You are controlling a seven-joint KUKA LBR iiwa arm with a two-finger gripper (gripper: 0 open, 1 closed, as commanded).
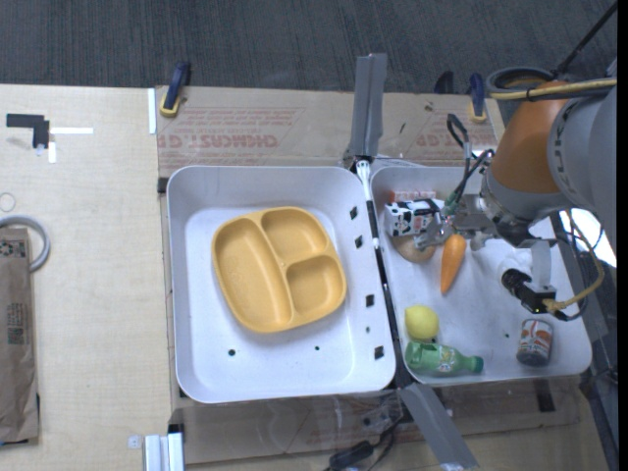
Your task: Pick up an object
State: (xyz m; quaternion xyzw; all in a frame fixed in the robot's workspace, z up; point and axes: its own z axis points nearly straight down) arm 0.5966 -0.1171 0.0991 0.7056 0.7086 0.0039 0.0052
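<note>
Gripper (444, 226) low in right bin (564, 356), near its far-left corner, beside carrot (451, 261) and cow-print carton (410, 217). Finger spread and any contact cannot be told.

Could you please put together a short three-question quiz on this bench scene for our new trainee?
1. True or false: the yellow divided plate lies in the left bin.
2. Which thing lies nearest the lemon? A) the green bottle B) the small can C) the carrot
3. Fill in: the arm's hand is over the ____ bin, near the carrot's upper end.

Key: 1 true; 2 A, the bottle lies just below the lemon; 3 right.
</note>
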